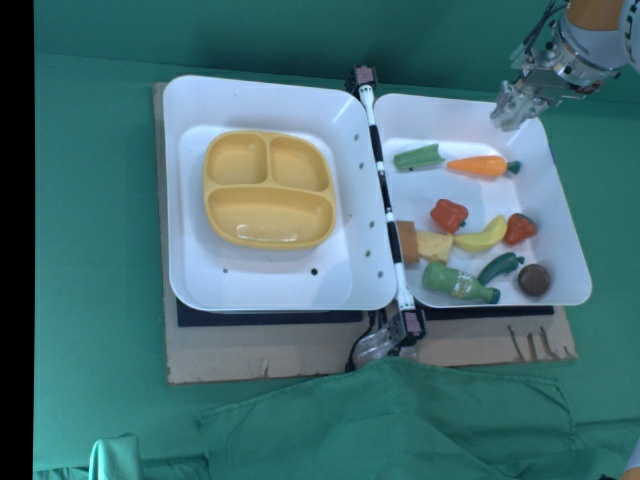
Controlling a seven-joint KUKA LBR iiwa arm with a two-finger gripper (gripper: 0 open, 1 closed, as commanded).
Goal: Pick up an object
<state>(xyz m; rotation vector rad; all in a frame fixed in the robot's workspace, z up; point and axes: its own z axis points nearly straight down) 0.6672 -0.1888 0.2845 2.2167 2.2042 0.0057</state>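
The right bin (560,208) holds toy foods: a green stalk (417,156), an orange carrot (480,166), a red pepper (449,214), a yellow banana (481,235), a strawberry (519,229), a cheese wedge (433,246), a brown block (406,242), a green bottle (456,283), a dark green cucumber (499,266) and a brown ball (533,280). My gripper (510,108) hangs over the bin's far right corner, above and right of the carrot, with nothing seen between its fingers.
The left bin (195,268) carries a yellow divided plate (268,190). A dotted divider bar (385,203) runs between the bins. Green cloth (400,423) bunches up at the front, and a cardboard base (270,358) juts out beneath the bins.
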